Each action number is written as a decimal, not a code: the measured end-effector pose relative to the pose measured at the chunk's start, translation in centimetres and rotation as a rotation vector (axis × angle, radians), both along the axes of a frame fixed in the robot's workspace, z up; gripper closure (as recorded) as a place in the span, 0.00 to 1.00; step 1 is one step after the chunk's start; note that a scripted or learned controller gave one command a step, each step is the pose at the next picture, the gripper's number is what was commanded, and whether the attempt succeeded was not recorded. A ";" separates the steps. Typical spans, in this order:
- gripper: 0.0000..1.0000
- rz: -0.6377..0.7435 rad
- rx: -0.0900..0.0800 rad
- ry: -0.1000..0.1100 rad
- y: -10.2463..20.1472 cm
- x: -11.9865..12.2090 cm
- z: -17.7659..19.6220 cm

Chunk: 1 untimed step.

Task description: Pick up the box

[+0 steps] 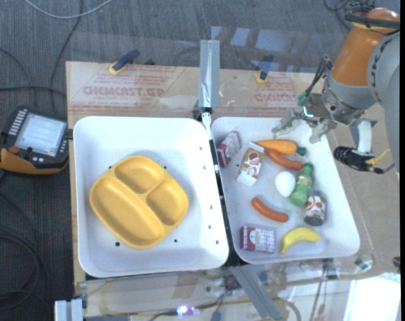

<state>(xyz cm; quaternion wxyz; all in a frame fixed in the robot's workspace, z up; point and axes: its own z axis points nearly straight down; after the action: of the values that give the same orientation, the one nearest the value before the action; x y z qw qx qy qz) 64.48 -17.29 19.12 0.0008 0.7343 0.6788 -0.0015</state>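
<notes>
In the right bin (pixel 346 209) lie three small cartons. A white and red box (pixel 250 164) sits near the middle top, a dark red box (pixel 227 148) rests against the left wall, and a red box (pixel 257 239) lies flat near the front. My gripper (pixel 300 127) hovers over the bin's back edge, right of the cartons and just above the carrot (pixel 278 146). Its fingers are spread open with nothing between them.
Also in the right bin are a red chili (pixel 284 160), a white egg (pixel 284 183), a green bottle (pixel 301 184), a small can (pixel 314 208), a sausage (pixel 270 210) and a banana (pixel 299 238). A yellow divided plate (pixel 139 200) lies in the left bin (pixel 95 136).
</notes>
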 end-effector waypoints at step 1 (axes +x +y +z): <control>0.00 0.034 0.004 0.003 -1.8 -13.9 -7.5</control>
<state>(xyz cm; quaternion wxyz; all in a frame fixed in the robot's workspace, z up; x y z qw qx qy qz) 50.58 -19.10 11.60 -0.0019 0.7227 0.6911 -0.0012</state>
